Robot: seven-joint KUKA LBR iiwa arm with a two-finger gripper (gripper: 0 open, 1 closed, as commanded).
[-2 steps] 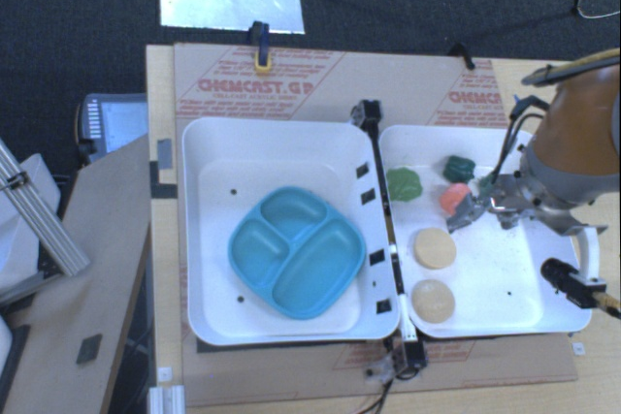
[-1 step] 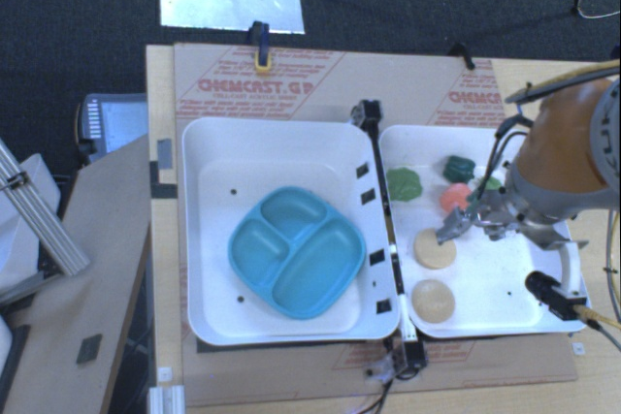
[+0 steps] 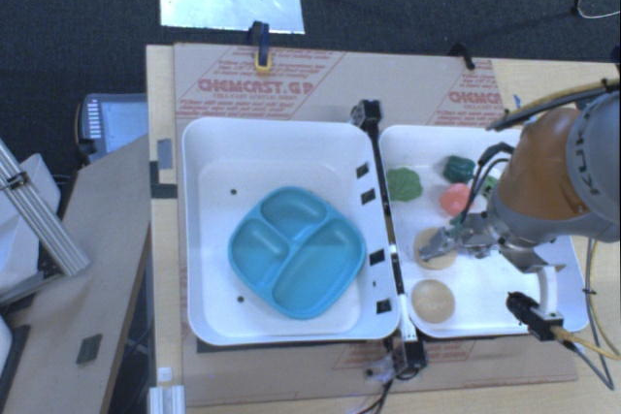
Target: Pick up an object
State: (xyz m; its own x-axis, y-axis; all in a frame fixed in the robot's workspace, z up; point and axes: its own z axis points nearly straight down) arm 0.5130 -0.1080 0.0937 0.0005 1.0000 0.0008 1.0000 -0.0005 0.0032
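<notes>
From the overhead camera, the left bin (image 3: 209, 160) holds a blue divided plate (image 3: 296, 250), lying flat near its middle. In the right bin (image 3: 572, 305) the arm's gripper (image 3: 444, 242) hangs low over a tan round piece (image 3: 434, 252) (partly hidden by the fingertips); whether it is open or clamped cannot be told. Near it lie a green lump (image 3: 405, 183), a dark green block (image 3: 459, 169), a pink-orange piece (image 3: 454, 200) and a second tan disc (image 3: 433, 300).

Arm body: rounded grey metal arm (image 3: 592, 170)
Band: broad orange band (image 3: 543, 160)
Cable: thin black cable (image 3: 482, 172)
Gripper: small grey metal gripper (image 3: 444, 241)
</notes>
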